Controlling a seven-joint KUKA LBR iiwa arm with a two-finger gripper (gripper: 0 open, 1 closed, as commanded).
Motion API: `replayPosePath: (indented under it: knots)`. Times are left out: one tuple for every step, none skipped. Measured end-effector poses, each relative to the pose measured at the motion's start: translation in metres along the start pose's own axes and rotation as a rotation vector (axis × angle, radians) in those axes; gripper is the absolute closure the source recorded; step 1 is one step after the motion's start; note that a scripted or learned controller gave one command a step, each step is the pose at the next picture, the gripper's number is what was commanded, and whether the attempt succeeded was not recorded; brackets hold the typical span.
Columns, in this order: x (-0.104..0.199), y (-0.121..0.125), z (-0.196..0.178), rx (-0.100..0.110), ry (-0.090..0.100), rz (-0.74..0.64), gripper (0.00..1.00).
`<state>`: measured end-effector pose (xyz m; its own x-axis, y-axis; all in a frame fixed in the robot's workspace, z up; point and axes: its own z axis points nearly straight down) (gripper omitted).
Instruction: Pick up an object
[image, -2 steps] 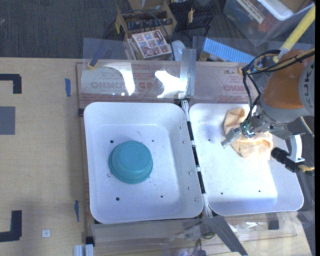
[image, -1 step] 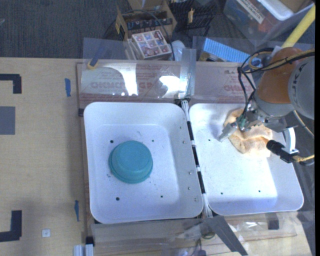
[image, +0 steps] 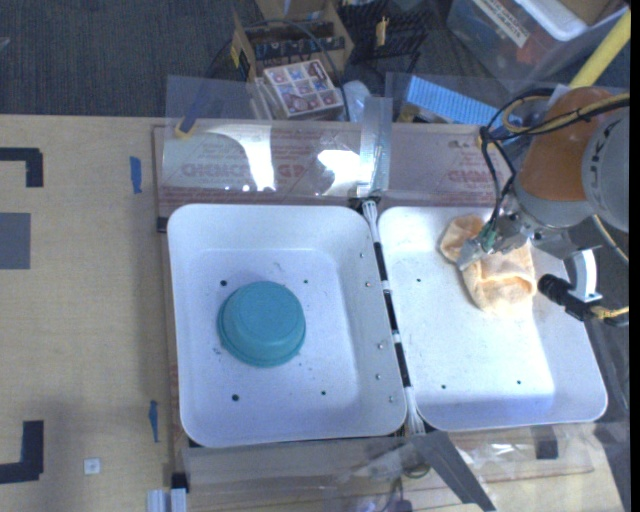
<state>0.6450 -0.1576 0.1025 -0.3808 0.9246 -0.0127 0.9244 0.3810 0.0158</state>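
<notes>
A crumpled tan and orange soft object (image: 500, 280) lies in the far right part of the right bin (image: 480, 390). My gripper (image: 492, 240) reaches in from the right and sits low over the object's upper left part, touching or nearly touching it. The wrist and its orange band (image: 560, 165) hide part of the gripper. A teal round bowl (image: 262, 322), turned upside down, rests in the middle of the left bin (image: 200, 240).
The two bins meet at a ridge (image: 385, 300) down the middle. Clear plastic sheets (image: 270, 160) stand behind the bins. Black and yellow cables (image: 575, 295) hang by the right bin's right wall. The wooden bench (image: 70, 330) stretches to the left.
</notes>
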Motion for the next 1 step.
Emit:
replayPosePath:
  knots:
    - [0.05,0.0473,-0.0947,0.011,0.011,-0.149,1.0]
